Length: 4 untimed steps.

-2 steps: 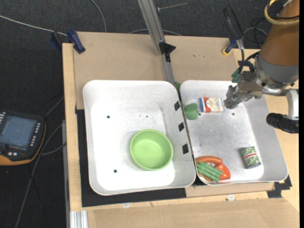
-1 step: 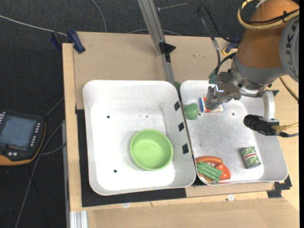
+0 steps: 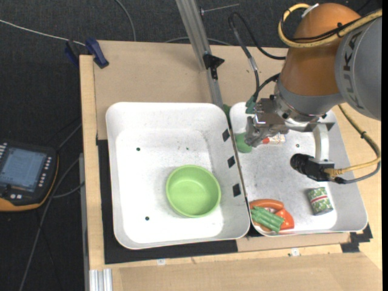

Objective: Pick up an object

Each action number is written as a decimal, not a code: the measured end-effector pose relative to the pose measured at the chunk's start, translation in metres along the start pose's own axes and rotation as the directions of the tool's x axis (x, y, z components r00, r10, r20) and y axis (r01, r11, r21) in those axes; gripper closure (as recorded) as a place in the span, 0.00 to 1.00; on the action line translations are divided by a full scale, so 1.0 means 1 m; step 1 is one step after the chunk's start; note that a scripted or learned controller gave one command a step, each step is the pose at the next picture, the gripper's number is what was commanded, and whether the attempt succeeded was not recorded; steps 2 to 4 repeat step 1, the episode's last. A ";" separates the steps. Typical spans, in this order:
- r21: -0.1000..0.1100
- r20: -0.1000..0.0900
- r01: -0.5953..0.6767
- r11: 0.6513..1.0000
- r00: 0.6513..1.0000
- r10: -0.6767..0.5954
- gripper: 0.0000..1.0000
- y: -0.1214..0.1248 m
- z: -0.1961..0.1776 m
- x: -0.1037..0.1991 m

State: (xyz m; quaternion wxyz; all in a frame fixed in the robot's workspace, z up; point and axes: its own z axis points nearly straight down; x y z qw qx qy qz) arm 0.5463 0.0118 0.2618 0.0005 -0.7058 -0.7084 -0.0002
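White and shallow, the left bin (image 3: 121,121) and the right bin (image 3: 276,176) sit side by side on a pale wooden worktop (image 3: 151,62). The grey arm (image 3: 315,47) reaches over the right bin, and its gripper (image 3: 257,133) hangs low at that bin's far left corner; whether it is open or closed cannot be told from this angle. A small green piece (image 3: 242,143) lies just beside it against the dividing wall, contact unclear. Near the bin's front edge lie an orange-and-green bundle (image 3: 271,216) and, well apart to its right, a small green packet (image 3: 319,200). A green bowl (image 3: 193,191) stands upright in the left bin.
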 end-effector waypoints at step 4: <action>0.001 0.000 0.001 1.000 1.000 -0.001 1.00 -0.011 0.019 0.053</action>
